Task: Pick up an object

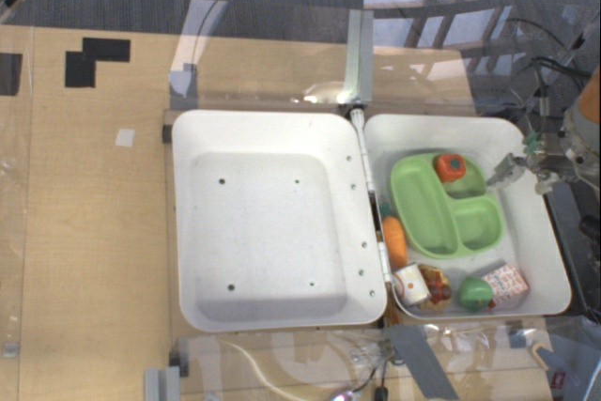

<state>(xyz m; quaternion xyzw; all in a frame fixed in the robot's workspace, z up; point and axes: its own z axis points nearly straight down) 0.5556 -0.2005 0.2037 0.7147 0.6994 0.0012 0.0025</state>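
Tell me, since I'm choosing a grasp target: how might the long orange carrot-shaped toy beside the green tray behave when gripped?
The long orange carrot-shaped toy looks rounded and smooth, so it may roll or slip. It lies wedged between the green divided plastic tray and the right white bin's wall, so the fingers probably have little room.

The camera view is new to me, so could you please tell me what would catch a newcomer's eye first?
The bright green divided tray in the right bin stands out first, with a small red-orange toy in its upper compartment. Below it, along the bin's near edge, lie an orange carrot-like piece, a green ball-like object and small packets. The gripper sits at the bin's right rim.
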